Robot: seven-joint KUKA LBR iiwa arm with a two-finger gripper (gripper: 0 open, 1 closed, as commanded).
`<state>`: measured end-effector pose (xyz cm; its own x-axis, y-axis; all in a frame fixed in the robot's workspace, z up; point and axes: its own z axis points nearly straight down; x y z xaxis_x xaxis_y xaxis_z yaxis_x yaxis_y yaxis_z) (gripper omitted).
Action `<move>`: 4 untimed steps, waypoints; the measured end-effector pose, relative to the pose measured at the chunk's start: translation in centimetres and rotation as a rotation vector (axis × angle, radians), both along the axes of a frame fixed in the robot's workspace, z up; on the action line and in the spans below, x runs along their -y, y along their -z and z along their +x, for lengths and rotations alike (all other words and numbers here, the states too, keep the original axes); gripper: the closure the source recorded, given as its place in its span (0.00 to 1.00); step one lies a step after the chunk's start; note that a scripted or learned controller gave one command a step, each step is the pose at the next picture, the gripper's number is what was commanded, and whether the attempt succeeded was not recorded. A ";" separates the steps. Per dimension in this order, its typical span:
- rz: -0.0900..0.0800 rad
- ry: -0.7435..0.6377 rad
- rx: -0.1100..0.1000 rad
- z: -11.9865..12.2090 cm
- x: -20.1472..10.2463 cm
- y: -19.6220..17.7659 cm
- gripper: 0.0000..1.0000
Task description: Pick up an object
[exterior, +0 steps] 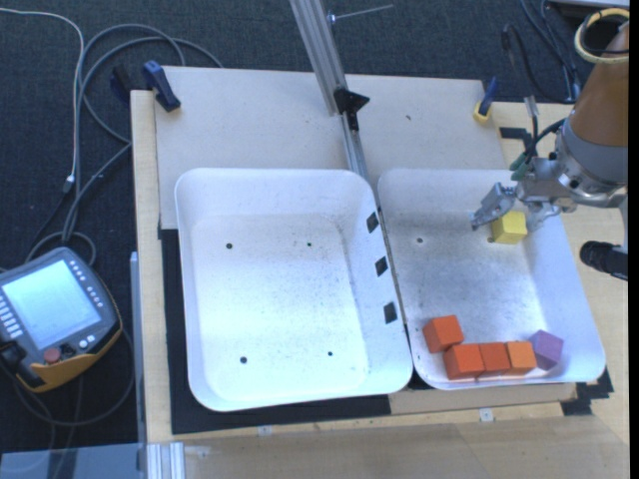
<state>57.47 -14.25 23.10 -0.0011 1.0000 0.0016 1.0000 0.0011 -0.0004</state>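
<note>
Roughly, largest first: the bench (260, 118) carries two white bins side by side. The left bin (200, 267) has only dark specks on its floor. The right bin (559, 287) holds the goods — a loose orange block (442, 332) and a row of orange blocks (489, 358) touching end to end along the near wall, with a purple block (546, 347) touching that row's right end.

The arm (604, 118) comes in from the right, and its gripper (514, 211) sits at the far right part of the right bin with a yellow block (509, 228) just below the fingers. The block looks pinched between them, fingers closed on it — though whether the block has left the bin floor I cannot tell.

Step in hand, as I judge it: securing and lifting the yellow block. To do it well, keep the squeeze steady and go straight up — the bin's right wall is near, so a sideways drift risks knocking the block loose.
</note>
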 end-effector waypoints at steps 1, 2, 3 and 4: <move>0.001 0.003 -0.010 -4.1 2.3 13.6 0.00; -0.006 0.001 0.007 1.5 6.9 12.2 0.00; -0.004 -0.002 0.007 7.5 7.5 13.1 0.00; -0.003 -0.001 0.001 7.3 7.5 13.0 0.00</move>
